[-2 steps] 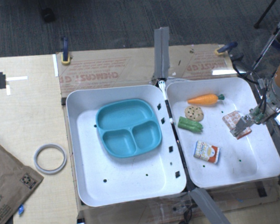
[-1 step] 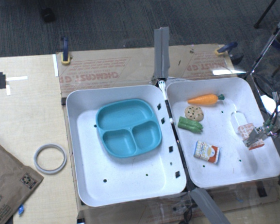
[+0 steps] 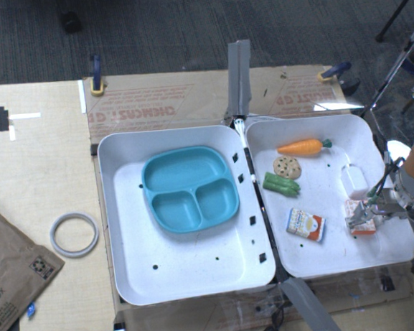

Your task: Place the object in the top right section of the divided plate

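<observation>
The teal divided plate (image 3: 189, 188) lies in the left bin (image 3: 130, 276), with one large section at the back and two smaller ones at the front. My gripper (image 3: 359, 218) is low in the right bin (image 3: 331, 262), near its right wall. It hangs right over a small red and white item (image 3: 364, 229), which it partly hides. Whether that item is held cannot be made out. Also in the right bin are an orange carrot (image 3: 301, 147), a chocolate-chip cookie (image 3: 286, 166), a green pea pod (image 3: 281, 184) and a small white and orange carton (image 3: 305, 224).
A white rounded object (image 3: 354, 179) lies just behind the gripper. A tape ring (image 3: 74, 233) and a brown cardboard box (image 3: 11, 275) rest on the bench left of the bins. A grey divider bar (image 3: 240, 86) rises between the bins at the back.
</observation>
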Motion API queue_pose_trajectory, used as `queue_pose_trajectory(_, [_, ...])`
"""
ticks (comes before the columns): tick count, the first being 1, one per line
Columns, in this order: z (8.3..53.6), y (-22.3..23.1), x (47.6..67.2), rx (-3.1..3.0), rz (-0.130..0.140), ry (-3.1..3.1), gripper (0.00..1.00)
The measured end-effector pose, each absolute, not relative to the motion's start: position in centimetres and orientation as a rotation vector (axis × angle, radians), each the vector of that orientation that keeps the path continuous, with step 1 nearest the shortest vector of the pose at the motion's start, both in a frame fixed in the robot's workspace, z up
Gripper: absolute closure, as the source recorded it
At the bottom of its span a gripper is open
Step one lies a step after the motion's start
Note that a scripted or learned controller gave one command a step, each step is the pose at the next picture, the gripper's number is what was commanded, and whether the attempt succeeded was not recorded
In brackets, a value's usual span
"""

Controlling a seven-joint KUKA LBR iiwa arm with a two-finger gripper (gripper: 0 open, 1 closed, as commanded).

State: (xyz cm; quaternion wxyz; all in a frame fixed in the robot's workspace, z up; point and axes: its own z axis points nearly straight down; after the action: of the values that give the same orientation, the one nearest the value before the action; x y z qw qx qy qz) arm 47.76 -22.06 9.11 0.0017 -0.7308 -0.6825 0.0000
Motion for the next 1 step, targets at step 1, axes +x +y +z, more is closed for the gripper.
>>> queue_pose_trajectory(1, [9.1, -20.68, 50.06, -2.344, 0.002, -2.091, 1.0])
